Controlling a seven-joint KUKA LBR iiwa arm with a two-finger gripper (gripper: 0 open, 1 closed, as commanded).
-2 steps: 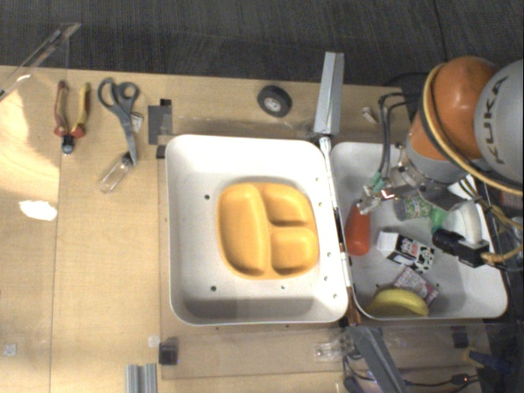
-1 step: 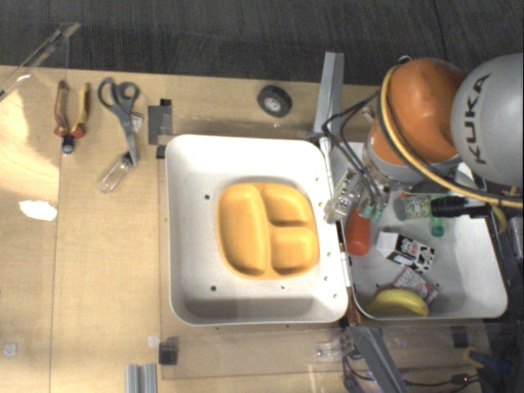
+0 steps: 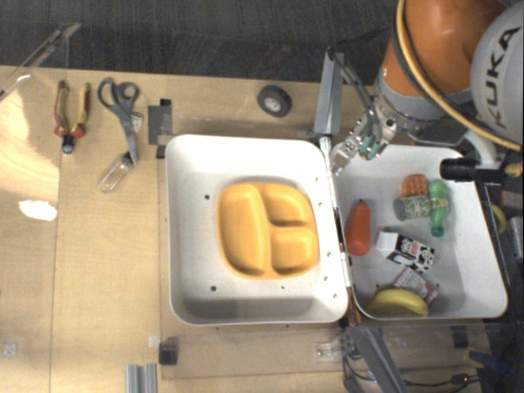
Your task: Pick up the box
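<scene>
Arm [image 3: 458, 47]: grey body with the orange band, entering from the right and hanging over the upper edge of the right bin [image 3: 491, 301]. Pincer [image 3: 366, 144] sits at that bin's upper left corner, just beside the wall shared with the left bin [image 3: 188, 219]. Too small and cluttered to read; cannot tell how far it is open, and nothing is visibly held in it.

Left bin, to the left of and below the pincer: holds a yellow divided tray [image 3: 266, 228], nothing else of interest to the task.

Right bin contents, all below and to the right of the pincer: banana [image 3: 398, 303] farthest, at the near wall; red-orange object [image 3: 358, 228] closest, almost directly below; green bottle [image 3: 439, 205] well to the right. Box [image 3: 409, 250]: small, white and black, lying flat, below-right of the pincer, between the red-orange object and the bottle, apart from both. A second printed packet [image 3: 416, 285] lies just below it.

Judgement: step in hand is the approach; box untouched. To do it well, travel down-right until centred over the box, align the jaws across its short side, descend straight. Watch the packet just beside it, since a skewed descent could catch that instead.
</scene>
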